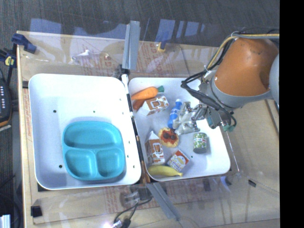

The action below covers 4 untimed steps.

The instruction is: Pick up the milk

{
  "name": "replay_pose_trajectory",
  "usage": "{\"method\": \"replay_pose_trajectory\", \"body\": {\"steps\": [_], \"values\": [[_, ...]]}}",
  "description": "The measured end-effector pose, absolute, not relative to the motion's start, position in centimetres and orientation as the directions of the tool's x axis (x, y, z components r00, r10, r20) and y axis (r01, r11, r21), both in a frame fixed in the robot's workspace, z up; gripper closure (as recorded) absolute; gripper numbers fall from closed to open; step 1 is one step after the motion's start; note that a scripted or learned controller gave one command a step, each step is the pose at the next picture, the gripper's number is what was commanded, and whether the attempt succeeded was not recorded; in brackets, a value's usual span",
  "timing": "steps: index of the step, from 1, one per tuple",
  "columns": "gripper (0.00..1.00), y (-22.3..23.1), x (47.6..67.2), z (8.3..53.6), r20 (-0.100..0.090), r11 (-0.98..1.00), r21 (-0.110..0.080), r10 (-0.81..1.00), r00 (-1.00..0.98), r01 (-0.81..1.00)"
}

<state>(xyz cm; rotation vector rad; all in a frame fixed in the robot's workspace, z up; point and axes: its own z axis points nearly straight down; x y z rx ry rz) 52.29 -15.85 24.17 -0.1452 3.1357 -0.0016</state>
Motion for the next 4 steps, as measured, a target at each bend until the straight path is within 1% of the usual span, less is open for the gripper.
{"method": "replay_pose_trajectory", "body": {"steps": [1,2,3,4], "values": [[1.0,-10.8,54.3,10.9,-0.003,0.99,0.0,-0.14,-0.99,-0.14],[1.0,-15.5,58.5,18.5,-0.004,0.932,-0.002,-0.363,-0.932,-0.363],[1.0,-9.6,63.0,24.6,-0.004,0.993,-0.002,-0.121,-0.993,-0.121],[1.0,-16.4,63.4,24.5,-0.004,0.965,-0.002,-0.261,-0.965,-0.261]]}}
